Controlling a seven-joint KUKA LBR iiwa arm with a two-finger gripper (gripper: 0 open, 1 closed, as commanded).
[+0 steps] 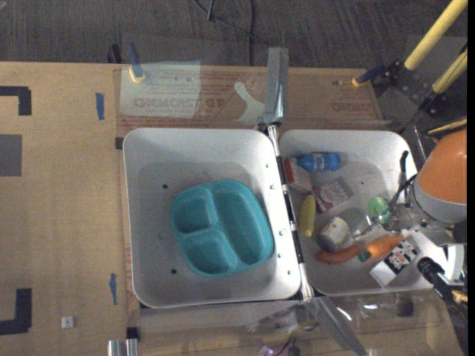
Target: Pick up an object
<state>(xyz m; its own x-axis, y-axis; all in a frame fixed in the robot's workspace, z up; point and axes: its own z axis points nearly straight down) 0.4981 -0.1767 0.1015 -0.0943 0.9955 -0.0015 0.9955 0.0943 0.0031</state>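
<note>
Objects all sit in the right-hand bin (349,141). Blue bottle (319,161) is near its far edge, patterned packet (334,193) just below that. Yellow piece (307,215) lies along the bin's left wall. White cup (335,232) is mid-bin, tipped on its side. Orange carrot (384,246) lies toward the near right corner, with a reddish piece (338,256) just beside its green end. Small green item (378,206) is near the right wall. Gripper (398,225) hangs over the bin's right side, above the carrot; open or closed, can't tell. Left bin (148,162) holds a teal divided tray (221,226), centred.
</note>
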